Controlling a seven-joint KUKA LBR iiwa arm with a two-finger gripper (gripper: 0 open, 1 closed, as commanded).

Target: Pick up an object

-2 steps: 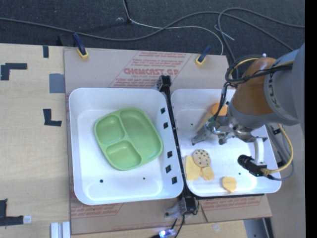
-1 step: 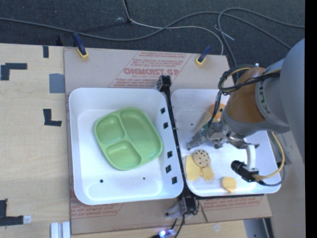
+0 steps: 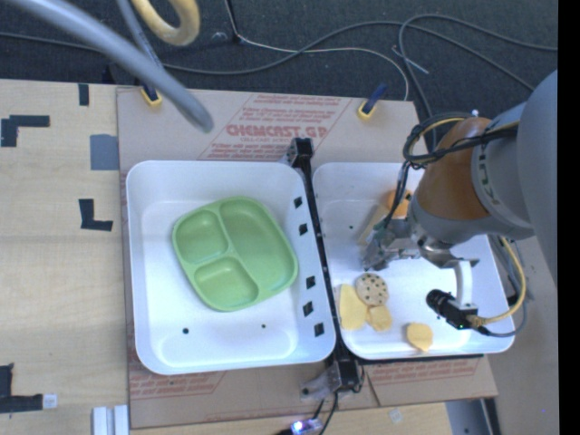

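My gripper [image 3: 378,246] reaches down into the right bin [image 3: 340,181], near its left-centre. Just below it lies a round brown cookie with dark dots [image 3: 370,288]. A pale yellow slice [image 3: 351,306] and a smaller yellow chunk [image 3: 380,318] rest against the cookie's lower side. Another yellow piece [image 3: 419,336] lies near the bin's front edge. An orange item [image 3: 399,203] peeks out behind the wrist, partly hidden by the arm. Nothing is visibly held.
The left bin [image 3: 149,243] holds a green divided plate [image 3: 235,252]. A black divider [image 3: 310,234] runs between the bins. The arm's orange band [image 3: 453,184] and grey body cover the right bin's right side. Cables cross the dark floor at the back.
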